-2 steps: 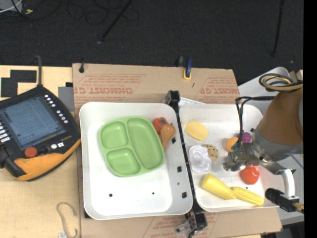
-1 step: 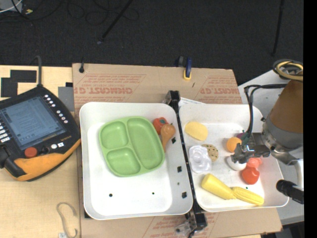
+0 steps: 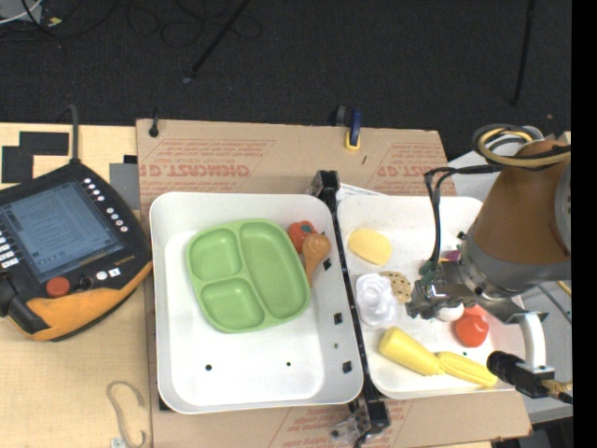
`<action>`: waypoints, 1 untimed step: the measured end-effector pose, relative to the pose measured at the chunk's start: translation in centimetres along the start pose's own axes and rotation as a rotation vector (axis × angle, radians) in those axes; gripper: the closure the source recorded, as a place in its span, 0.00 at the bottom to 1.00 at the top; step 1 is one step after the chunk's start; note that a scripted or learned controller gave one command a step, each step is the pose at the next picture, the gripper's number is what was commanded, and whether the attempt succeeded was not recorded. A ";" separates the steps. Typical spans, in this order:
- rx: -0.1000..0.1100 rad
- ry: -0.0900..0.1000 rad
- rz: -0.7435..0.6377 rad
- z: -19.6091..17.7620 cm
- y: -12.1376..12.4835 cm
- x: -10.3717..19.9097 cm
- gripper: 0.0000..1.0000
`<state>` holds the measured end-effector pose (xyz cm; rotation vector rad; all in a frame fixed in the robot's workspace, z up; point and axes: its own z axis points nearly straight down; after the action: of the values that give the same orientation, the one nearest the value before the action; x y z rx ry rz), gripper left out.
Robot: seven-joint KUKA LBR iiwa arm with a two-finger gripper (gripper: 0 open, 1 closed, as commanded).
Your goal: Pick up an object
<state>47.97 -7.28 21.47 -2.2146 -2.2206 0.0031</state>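
Yellow plastic, by the look of it, makes up the corn cob (image 3: 437, 358) lying along the near edge of the right bin (image 3: 410, 215); it is judged light, stiff and somewhat slick, so it would best be taken across its narrow middle, not end to end. The hand (image 3: 431, 297) is seen low over the same bin, just above and beside the cob, with a red toy (image 3: 472, 328) close on its right. Whether the hand is spread or closed cannot be told, since it is dark and partly masked by the wrist. Nothing is seen gripped.

Also held in the right bin are a yellow rounded piece (image 3: 370, 245), a clear crumpled cup (image 3: 374, 299) and a small speckled cookie (image 3: 400, 286) touching it. The cup is judged flimsy and likely to slip or crush; the cookie is flat and would be hard to lift from the floor of the bin.

In the left bin (image 3: 242, 376) a green divided tray (image 3: 247, 275) is laid, its three compartments bare. Wedged between the tray and the bin's right wall are a red fruit (image 3: 300, 233) and an orange pear-shaped toy (image 3: 315, 250), touching each other; little room is left there for a grip.

A teach pendant (image 3: 65, 241) rests on the counter (image 3: 112, 381) well apart on the left.
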 end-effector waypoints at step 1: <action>0.000 0.000 -0.001 0.4 -0.1 5.1 1.00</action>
<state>47.87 -2.15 21.10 -2.2138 -2.2217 0.0027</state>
